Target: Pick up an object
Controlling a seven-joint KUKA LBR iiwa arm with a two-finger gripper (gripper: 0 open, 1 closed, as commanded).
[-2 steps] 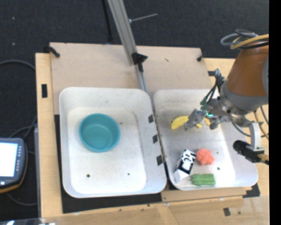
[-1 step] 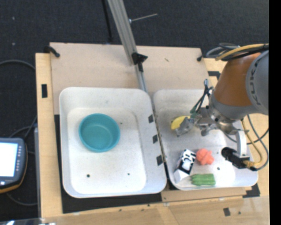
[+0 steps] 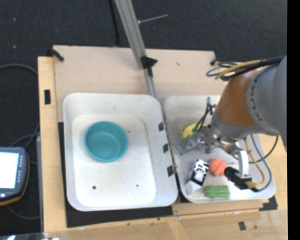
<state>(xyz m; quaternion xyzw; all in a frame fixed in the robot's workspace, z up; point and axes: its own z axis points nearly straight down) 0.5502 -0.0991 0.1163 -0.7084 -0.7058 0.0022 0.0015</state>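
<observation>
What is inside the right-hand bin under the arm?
An orange ball, a green piece, a black-and-white object and something yellow. The arm covers the rest of the right bin.

Fixed overhead camera, slanted, seemingly mid-distance above bins (image 3: 70,134)

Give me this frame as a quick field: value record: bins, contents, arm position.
left bin: holds a teal bowl, upright, left of centre
right bin: holds a yellow object, an orange ball, a green object, a black-and-white object
arm: reaches in from the right, over the right bin
gripper: low over the right bin's middle, near the yellow object
held object: none visible between the fingers
</observation>
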